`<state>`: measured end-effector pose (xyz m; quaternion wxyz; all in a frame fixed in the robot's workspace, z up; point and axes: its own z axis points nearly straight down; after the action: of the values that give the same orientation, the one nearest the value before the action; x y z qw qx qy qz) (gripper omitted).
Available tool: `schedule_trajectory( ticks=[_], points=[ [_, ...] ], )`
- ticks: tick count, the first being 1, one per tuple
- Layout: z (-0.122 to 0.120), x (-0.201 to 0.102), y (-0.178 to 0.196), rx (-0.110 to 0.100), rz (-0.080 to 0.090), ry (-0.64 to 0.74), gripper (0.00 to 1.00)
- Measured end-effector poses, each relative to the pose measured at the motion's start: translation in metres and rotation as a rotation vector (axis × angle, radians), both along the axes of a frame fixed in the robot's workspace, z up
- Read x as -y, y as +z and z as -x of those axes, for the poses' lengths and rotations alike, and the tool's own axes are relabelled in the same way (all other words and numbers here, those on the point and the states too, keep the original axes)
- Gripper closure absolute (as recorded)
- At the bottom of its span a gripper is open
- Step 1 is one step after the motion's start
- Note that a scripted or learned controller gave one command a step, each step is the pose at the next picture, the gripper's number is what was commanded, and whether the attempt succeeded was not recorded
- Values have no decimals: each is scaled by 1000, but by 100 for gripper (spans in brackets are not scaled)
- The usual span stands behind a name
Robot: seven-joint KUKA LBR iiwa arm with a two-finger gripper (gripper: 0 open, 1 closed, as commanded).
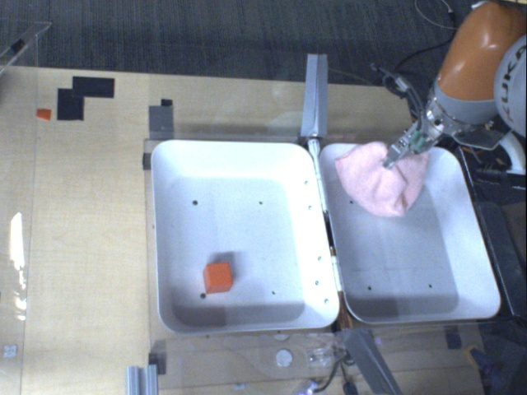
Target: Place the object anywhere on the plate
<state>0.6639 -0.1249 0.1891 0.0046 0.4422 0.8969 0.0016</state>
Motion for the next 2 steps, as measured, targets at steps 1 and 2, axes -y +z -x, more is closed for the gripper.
schedule_trajectory(
  ticks=[1,2],
  points=[
    [-4,-1,34,0,0,7,100],
    [11,-40,37,-1,2,409,100]
  ],
)
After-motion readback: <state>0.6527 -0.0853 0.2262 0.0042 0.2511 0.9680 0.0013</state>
